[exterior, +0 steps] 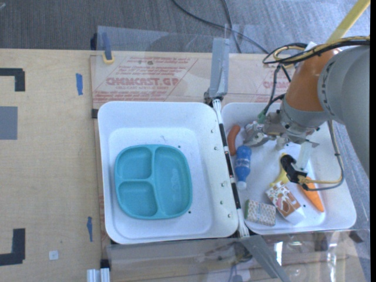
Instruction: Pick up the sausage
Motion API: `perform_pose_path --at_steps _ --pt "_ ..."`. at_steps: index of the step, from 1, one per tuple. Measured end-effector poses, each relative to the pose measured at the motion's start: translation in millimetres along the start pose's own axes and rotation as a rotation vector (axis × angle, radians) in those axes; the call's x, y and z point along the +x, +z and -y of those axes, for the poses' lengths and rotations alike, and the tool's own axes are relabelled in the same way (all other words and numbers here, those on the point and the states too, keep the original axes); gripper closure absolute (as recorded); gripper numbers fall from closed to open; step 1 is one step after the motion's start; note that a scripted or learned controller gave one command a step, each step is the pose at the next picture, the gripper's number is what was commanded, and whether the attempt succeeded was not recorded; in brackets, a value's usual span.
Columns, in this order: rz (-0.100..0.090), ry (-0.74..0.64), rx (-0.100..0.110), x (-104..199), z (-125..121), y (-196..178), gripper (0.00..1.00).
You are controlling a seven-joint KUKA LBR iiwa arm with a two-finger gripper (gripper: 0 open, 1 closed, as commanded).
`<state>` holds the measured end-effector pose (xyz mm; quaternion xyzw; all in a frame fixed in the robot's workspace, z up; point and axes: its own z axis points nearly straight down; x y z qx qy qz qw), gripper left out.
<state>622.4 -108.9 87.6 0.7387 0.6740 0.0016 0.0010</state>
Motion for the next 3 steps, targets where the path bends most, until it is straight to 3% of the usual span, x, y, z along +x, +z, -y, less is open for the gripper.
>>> perform_pose_path --at_steps 1,2,3 --pt "0.002 -0.02 -0.001 13.2 2.4 -0.3 0.0" --pt "0.003 0.024 0.002 16.2 -43.6 1.0 0.0" --pt "0.0 -0.119 -0.001 14.7 -0.1 -0.2 0.0"
